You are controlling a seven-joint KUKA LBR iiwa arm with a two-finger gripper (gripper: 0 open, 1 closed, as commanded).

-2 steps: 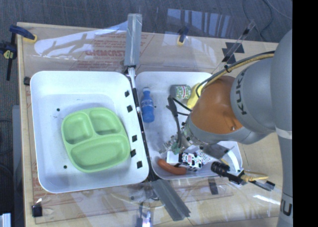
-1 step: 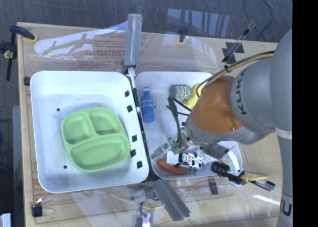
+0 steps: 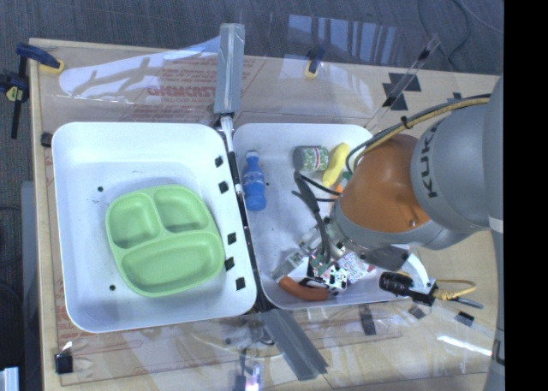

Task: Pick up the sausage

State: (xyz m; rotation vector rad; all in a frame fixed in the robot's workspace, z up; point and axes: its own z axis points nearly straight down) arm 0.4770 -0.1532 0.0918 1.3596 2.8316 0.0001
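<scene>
Sausage (image 3: pixel 306 290), white right bin (image 3: pixel 274 145), wooden bench (image 3: pixel 38 235)

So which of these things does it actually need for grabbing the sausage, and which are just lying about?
Part of the job:
- sausage, near the front edge of the right bin
- gripper, low over it

Just lying about:
- blue bottle
- banana
- small green can
- green divided plate in the left bin

Green divided plate (image 3: pixel 164 240) left; blue bottle (image 3: pixel 253 182), banana (image 3: pixel 336 163) right.

The end effector (image 3: pixel 318 271) hangs just above the sausage (image 3: pixel 306 290) in the right bin (image 3: pixel 272 210).
</scene>
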